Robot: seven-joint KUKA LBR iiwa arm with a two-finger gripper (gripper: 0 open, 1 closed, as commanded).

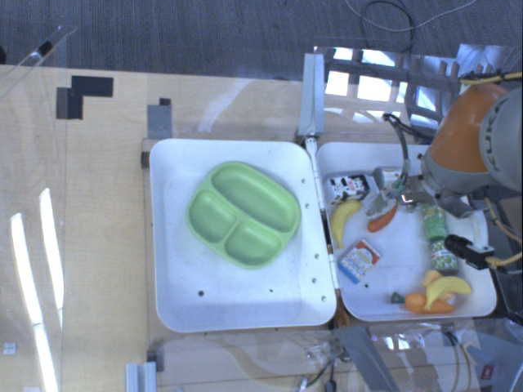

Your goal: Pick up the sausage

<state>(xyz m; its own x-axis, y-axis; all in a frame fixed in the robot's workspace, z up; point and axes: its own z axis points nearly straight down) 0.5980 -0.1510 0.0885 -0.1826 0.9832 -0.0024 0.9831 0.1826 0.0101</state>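
The sausage (384, 218) is a short red-orange piece lying tilted in the upper middle of the right bin (482, 305). My gripper (387, 202) comes down from the grey arm with the orange band at the right and sits right at the sausage's upper end, touching or just above it. The gripper's grey body hides part of the sausage's top. Whether the sausage is between the jaws is not visible.
Around the sausage lie a yellow banana (344, 217), a black-and-white packet (349, 187), a blue-and-red packet (359, 260), a green bottle (437, 235), and yellow and orange toy food (441, 292). The left bin (176, 300) holds a green divided plate (243, 214).
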